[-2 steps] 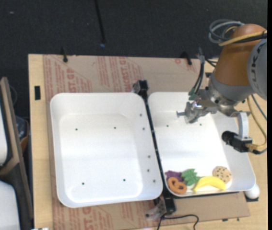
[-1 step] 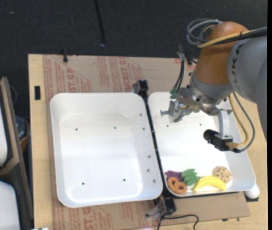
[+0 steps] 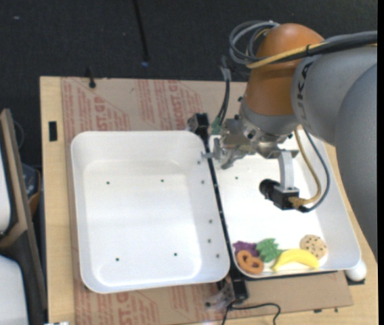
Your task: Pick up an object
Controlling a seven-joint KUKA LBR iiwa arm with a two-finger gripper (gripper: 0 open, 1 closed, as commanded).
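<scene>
The arm (image 3: 327, 80) reached in over the right bin (image 3: 334, 239), with its orange band above the wrist. The gripper (image 3: 227, 153) was at the far left corner of this bin, just beside the wall that it shares with the left bin (image 3: 144, 208). The fingers pointed down toward the bin floor, but they were small and dark against the metal parts, so I cannot tell how far they were apart or whether anything was between them. A small black part with a cable (image 3: 280, 195) hung from the wrist over the middle of the right bin.

The objects lay together at the near edge of the right bin, well apart from the gripper. From the shared wall outward there were a pretzel (image 3: 249, 262), purple grapes (image 3: 245, 248) just behind it, a green leaf (image 3: 269, 249), a yellow banana (image 3: 296, 259) and a round cookie (image 3: 313, 246). They were close to each other, some touching.
</scene>
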